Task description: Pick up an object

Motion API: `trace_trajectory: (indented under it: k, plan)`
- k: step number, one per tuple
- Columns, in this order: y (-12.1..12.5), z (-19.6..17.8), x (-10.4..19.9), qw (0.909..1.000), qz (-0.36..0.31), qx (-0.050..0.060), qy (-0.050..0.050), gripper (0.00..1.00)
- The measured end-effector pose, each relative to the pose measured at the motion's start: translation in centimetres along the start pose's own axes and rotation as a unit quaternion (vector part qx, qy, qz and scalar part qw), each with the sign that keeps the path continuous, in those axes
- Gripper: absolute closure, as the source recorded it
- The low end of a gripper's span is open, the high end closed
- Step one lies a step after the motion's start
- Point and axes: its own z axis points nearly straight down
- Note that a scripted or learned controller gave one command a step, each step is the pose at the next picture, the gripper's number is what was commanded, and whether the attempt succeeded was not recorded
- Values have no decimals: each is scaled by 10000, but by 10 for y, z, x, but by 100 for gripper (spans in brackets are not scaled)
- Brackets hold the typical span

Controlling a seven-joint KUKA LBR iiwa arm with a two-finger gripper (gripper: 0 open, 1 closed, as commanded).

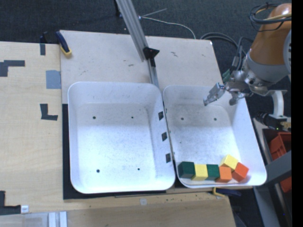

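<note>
A: Starting with the two-finger gripper (221, 100) on the grey arm with the orange band (270, 46): spread or pressed together?

B: Spread, by the look of the two prongs standing apart. Pinching nothing. Hanging over the far right end of the right-hand shallow white bin (248, 126), close to its rim.

A: And the rest, from the biggest down?

B: First the pale bench top (104, 56) under everything. Then the left-hand shallow white bin (71, 126), speckled on the floor, set side by side against the right one. Then a row of small coloured blocks, all in the right bin, tight along its near wall: a dark green cube (186, 168), a yellow cube (200, 171), a mid-green cube (212, 171), an orange cube (225, 174), then a tilted yellow block (230, 161) and an orange-red block (241, 171) at the near right corner.

A: Touching one another?

B: Seemingly yes, packed shoulder to shoulder; hard to tell for the last two.

A: So how far along?

B: Barely begun, judging from this. Nothing lifted, nothing grasped. Well apart from the blocks, too, at the opposite end of the same bin.

A: Left to do?

B: Nearly all of it: crossing the bin toward the near wall, coming down over one block, closing on it, raising it clear. Probably awkward, with the blocks crowded against the wall and each other.
</note>
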Motion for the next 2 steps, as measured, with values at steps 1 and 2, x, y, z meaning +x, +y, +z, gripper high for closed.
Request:
trace_trajectory:
  k: [1, 2]
  plan:
    - [-87, 70, 43, 10000, 7, 60, 15, 0]
    - [-80, 33, -14, 10000, 26, -14, -19, 0]
